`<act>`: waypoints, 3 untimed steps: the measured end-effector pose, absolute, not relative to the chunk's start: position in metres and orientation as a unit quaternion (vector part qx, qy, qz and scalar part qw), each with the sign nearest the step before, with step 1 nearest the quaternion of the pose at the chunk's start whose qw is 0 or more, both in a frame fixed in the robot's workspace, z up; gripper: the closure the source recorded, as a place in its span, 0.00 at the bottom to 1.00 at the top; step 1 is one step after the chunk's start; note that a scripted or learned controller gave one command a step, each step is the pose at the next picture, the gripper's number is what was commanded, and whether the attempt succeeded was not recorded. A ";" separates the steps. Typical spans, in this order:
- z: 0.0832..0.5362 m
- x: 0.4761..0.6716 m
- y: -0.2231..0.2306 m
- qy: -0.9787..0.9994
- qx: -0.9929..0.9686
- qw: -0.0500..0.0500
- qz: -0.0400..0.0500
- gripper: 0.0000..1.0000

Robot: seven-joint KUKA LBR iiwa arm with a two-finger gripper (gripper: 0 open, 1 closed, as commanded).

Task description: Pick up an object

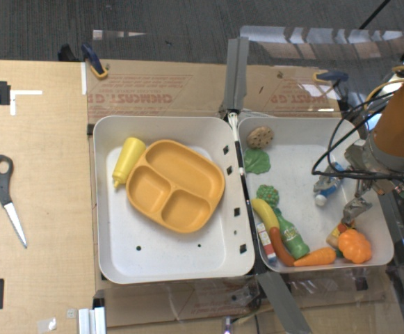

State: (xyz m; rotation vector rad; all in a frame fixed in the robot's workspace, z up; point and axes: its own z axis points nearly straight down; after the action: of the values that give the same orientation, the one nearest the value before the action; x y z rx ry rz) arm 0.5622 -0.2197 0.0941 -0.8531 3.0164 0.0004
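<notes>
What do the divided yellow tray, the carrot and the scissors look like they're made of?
The divided tray looks like moulded plastic: one even yellow-orange colour, rounded compartment walls, a dull sheen. The carrot is probably plastic toy food, given its smooth, uniform orange surface, though rubber can't be ruled out. The scissors seem to have bright metal blades and grey handles, likely plastic.

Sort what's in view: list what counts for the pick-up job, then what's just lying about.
For the job: hand; right bin with cookie, lettuce leaf, broccoli, banana, green bottle, carrot, orange pepper.

Lying about: scissors, yellow tray, mustard bottle in left bin.
</notes>
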 end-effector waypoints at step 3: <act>0.268 0.545 -0.203 0.972 -0.236 0.002 0.000 1.00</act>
State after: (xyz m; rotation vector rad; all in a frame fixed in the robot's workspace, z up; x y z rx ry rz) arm 0.5455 -0.2027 0.2685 -0.7407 3.0499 0.0013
